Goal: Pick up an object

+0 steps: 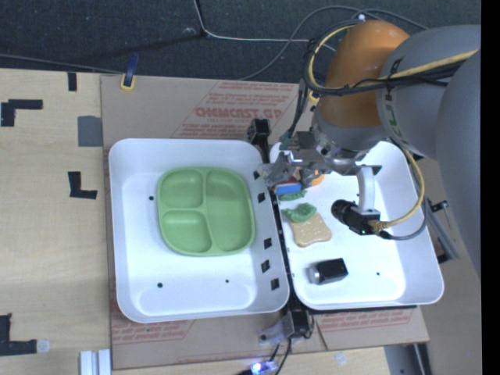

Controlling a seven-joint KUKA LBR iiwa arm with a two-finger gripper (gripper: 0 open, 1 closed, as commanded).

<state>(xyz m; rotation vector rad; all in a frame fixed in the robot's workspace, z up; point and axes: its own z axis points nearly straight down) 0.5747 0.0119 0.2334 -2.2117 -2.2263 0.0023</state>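
Right bin, white and shallow, holds the loose items, all in its left half. A tan slice of toy toast lies flat near the bin's left wall, about midway along it. A small green leafy piece touches the toast's upper edge and partly overlaps it. A blue block sits just above the green piece, closer to the bin's top-left corner, with an orange piece just to its right; both lie partly under the gripper, so their full shapes cannot be told. A black rectangular block rests alone below the toast, nearer the bin's bottom edge and apart from the rest. The gripper hangs over the bin's top-left corner, directly above the blue block; whether its jaws stand wide, narrow or closed on anything cannot be told from this angle. The grey arm with its orange band covers the bin's upper right part, with a black cable fitting hanging right of the toast. The left bin adjoins the right bin's left wall and holds a green divided plate near its centre. Both bins rest on a sheet of brown cardboard.
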